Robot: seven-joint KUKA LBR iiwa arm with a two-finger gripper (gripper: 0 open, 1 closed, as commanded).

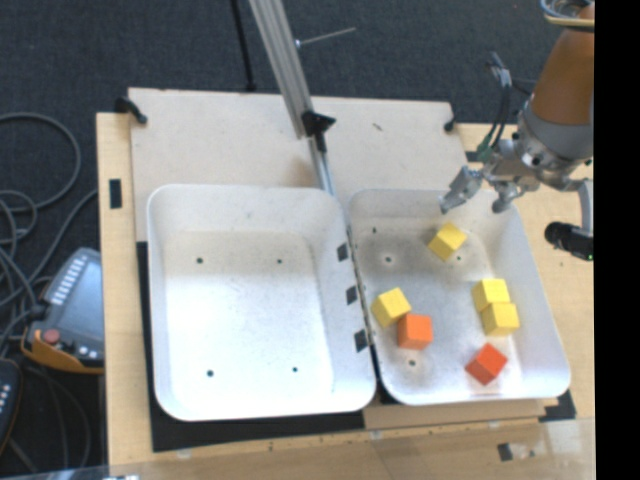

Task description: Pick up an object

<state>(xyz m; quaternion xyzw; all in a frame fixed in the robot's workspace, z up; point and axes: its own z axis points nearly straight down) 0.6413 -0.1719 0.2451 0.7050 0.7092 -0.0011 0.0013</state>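
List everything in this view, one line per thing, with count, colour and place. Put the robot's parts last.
yellow blocks: 4, yellow, right bin; one at the top, one left of centre touching the orange block beside it, two stacked close at the right
orange blocks: 2, orange-red, right bin; one at centre, one near the front edge
bins: 2, white, side by side on the bench; left bin, right bin
aluminium rail: 1, silver, slanting down from the top to the gap between the bins
handheld pendant: 1, grey and orange, on the floor at far left
cables: several, grey, on the dark floor at left
arm: 1, grey with orange band, upper right
gripper: 1, grey, jaws spread, above the right bin's back edge, holding nothing
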